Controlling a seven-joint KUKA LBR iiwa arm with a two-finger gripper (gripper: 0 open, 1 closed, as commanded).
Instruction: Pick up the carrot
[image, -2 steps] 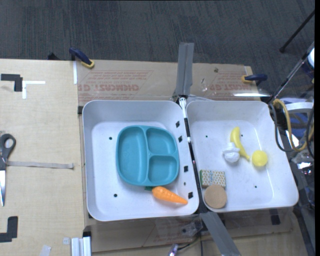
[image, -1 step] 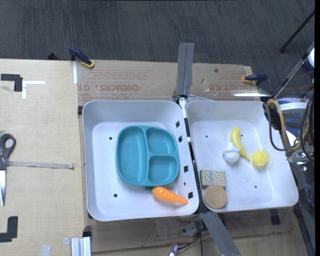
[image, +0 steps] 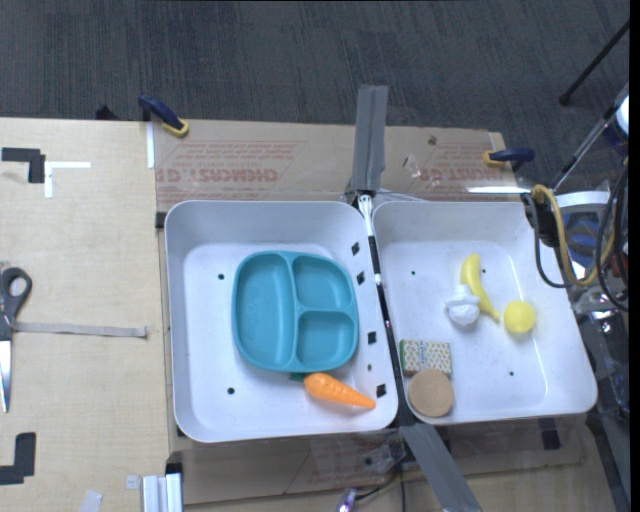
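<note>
One orange carrot (image: 339, 391), tapering rightward, lies in the left white bin (image: 195, 330) touching the teal divided plate (image: 295, 310), on a light wooden table (image: 80, 400) above dark carpet (image: 250, 50).

1. We see a dark grey carpet floor (image: 250, 50) beyond the table (image: 80, 220).
2. The table is pale wood, with brown cardboard (image: 260, 160) clamped on it.
3. Scissors (image: 10, 310) lie at its left edge.

Orange carrot (image: 338, 391), lying flat, left bin's front edge
</note>
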